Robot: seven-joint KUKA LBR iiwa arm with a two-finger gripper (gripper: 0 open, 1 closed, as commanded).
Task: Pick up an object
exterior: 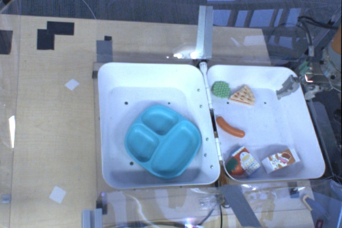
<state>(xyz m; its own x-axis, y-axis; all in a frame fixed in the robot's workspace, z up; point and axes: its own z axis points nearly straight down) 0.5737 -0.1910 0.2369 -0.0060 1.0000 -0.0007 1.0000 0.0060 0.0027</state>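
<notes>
Two small cartons (263, 160) sit along the right bin's (299, 131) front edge; gripper (288, 86) hovers at its back right corner, finger state unclear.

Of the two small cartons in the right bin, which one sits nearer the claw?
The white carton with the red-brown label, lying toward the bin's right side below the claw; the other carton lies further left beside something red.
</notes>
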